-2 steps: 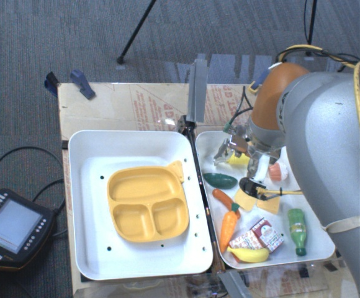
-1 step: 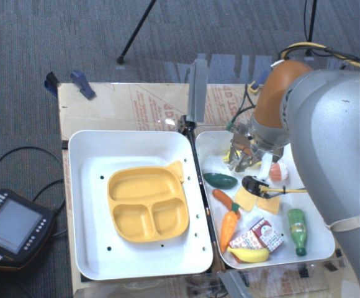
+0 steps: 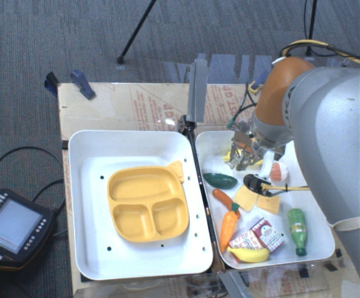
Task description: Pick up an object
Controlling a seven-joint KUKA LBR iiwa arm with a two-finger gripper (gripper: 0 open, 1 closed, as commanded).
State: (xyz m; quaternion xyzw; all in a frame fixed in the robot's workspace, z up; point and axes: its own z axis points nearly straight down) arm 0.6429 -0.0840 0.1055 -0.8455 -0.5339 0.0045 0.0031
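Bench stock, one arm. Gripper (image 3: 243, 157): low over the far part of the right bin (image 3: 212, 146); whether it is open or closed cannot be told, and nothing can be seen held in it. Loose items in the right bin, nine in all:

- One dark green vegetable (image 3: 220, 180), just beside the gripper on its near left.
- One red-and-white item (image 3: 278, 171), just to the gripper's right, kind unclear.
- Two yellow cheese slices, one (image 3: 245, 198) nearer the middle and one (image 3: 269, 204) to its right, both a little nearer the camera than the gripper.
- One red sausage (image 3: 223, 197).
- One carrot (image 3: 228, 228).
- One red-and-white carton (image 3: 264, 235), print too small to read.
- One banana (image 3: 249, 254), touching the carton at the near edge.
- One green bottle (image 3: 297, 230), lying well apart from the gripper.

Left bin (image 3: 93, 228): one yellow tray (image 3: 148, 203) with three compartments. Cardboard sheet (image 3: 124, 107) behind the bins carries red lettering, not legible.
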